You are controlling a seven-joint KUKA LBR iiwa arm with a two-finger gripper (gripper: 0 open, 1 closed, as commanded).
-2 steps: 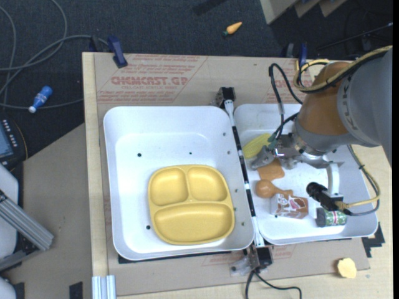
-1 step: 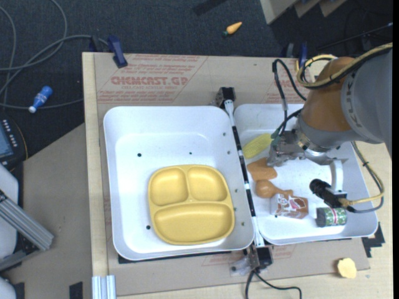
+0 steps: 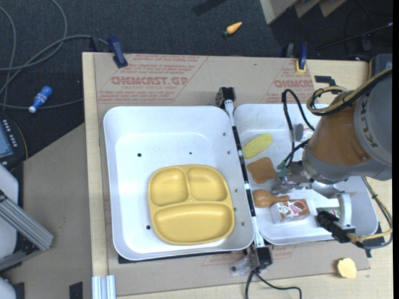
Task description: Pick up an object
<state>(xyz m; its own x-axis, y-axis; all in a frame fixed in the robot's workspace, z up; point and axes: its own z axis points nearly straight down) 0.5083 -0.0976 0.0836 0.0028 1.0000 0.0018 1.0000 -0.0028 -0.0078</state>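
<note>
The bench (image 3: 156, 80) is a pale board printed with red lettering, held at its far edge by two blue clamps (image 3: 116, 50), and it stands on dark carpet. Two shallow white bins sit on it side by side. The left bin (image 3: 124, 136) holds a yellow divided plate (image 3: 189, 204) with three compartments. The right bin (image 3: 368, 220) holds a yellow corn cob (image 3: 257, 144) near its far left corner, a brown flat piece (image 3: 261, 169) just below it, a brown spoon-shaped piece (image 3: 266, 198) and a small red and white packet (image 3: 290, 209) beside that. The grey arm with its orange band (image 3: 340, 139) reaches in over the right bin, and the tool (image 3: 285, 180) hangs just above the brown pieces; whether it is wide or narrow cannot be told from here. On the carpet lie grey cables (image 3: 37, 36), a small blue and white bottle (image 3: 41, 98) and an orange carrot-like toy (image 3: 233, 27). A yellow lump (image 3: 346, 267) rests on the bench's near right corner.
</note>
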